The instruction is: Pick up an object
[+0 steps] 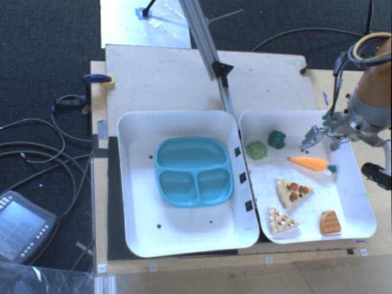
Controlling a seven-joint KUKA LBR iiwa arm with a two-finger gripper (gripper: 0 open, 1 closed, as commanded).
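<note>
Two shallow white plastic bins sit side by side on the pale wooden surface [184,72].

Left bin [138,182]: holds one turquoise plastic divided plate [193,170] with three compartments, lying flat near the bin's middle, nothing on it.

Right bin [361,207]: six small toy foods, all resting on the bin floor.
- Light green bumpy broccoli-like piece [256,150], near the left wall, toward the far end.
- Dark green rounded piece [277,139], just beside the broccoli piece, on its right and a little farther back.
- Orange toy carrot with green tip [310,163], lying on its side across the middle, tip pointing right.
- Yellow pizza slice with red toppings [293,192], below the carrot, apart from it.
- Pale triangular slice with red dotted edge [282,220], near the front left corner.
- Orange rounded block, bread-like [330,223], near the front right.

Arm: grey with orange band, enters from the right edge, wrist over the right bin's far right side. Pincer [310,139] points leftward and down, over the bin floor just above the carrot and right of the dark green piece. Its tips appear slightly parted with nothing between them; none of the toys is touched. The carrot lies nearest the tips.

A slanted metal pole [199,26] crosses the surface above the bins.
</note>
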